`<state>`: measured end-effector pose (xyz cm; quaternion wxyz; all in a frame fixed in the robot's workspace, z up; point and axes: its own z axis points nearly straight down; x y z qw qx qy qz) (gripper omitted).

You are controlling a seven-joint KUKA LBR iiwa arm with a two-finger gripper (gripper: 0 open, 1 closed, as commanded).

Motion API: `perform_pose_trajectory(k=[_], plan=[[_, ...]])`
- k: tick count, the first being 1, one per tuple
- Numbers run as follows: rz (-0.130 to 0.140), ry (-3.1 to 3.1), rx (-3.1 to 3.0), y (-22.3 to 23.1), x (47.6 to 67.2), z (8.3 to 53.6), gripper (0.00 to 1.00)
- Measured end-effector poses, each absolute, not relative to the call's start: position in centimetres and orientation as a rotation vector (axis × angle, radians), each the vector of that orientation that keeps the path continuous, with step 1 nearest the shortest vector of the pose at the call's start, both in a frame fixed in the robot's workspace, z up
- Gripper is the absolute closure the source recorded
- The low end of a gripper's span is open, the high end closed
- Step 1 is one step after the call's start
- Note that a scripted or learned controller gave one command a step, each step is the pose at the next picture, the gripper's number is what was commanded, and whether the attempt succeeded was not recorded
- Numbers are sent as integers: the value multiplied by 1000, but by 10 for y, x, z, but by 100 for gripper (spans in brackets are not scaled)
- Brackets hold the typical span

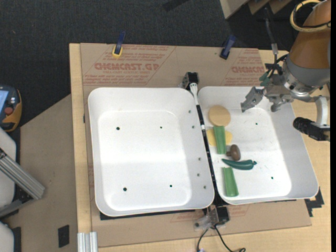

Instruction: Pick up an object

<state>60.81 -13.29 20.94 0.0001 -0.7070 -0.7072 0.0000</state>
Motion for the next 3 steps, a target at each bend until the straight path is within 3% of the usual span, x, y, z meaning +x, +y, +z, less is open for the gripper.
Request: perform_pose_trajectory(k=[1,2,3], plan=[[-1,-2215,-2220,-110,581,84,0],[-13,-2225,-2229,-112,585,103,100],[-12,-2232,-2217,-50,561,190,100]])
